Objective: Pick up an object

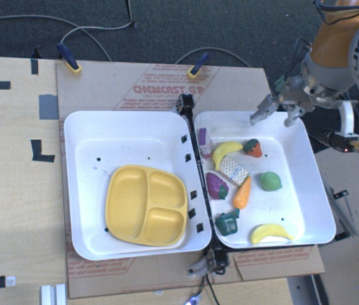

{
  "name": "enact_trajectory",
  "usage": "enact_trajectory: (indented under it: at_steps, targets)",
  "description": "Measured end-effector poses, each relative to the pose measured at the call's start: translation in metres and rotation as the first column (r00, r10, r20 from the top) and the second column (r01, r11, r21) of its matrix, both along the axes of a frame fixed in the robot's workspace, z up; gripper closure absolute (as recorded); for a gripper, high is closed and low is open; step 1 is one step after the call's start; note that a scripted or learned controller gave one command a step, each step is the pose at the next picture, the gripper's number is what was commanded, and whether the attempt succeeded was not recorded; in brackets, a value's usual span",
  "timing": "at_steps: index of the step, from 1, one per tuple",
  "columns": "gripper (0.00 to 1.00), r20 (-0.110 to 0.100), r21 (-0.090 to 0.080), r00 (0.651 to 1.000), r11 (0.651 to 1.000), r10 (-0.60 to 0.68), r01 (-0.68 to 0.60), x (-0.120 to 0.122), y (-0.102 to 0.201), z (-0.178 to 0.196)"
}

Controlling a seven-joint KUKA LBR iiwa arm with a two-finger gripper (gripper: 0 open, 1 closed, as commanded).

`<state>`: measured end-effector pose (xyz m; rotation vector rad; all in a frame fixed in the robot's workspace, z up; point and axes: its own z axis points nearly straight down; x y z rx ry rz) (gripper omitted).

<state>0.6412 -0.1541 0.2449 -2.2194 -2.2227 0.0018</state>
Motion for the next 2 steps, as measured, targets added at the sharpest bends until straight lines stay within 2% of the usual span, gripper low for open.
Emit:
enact_trajectory:
  at_steps: [1, 2]
  targets:
    - [0.0, -0.002, 0.001, 1.0, 1.0, -0.001, 0.001, -0.042, -0.027, -0.094]
    - [0.0, 0.001, 0.001, 1.0, 1.0, 0.001, -0.001, -0.065, 0.031, -0.155]
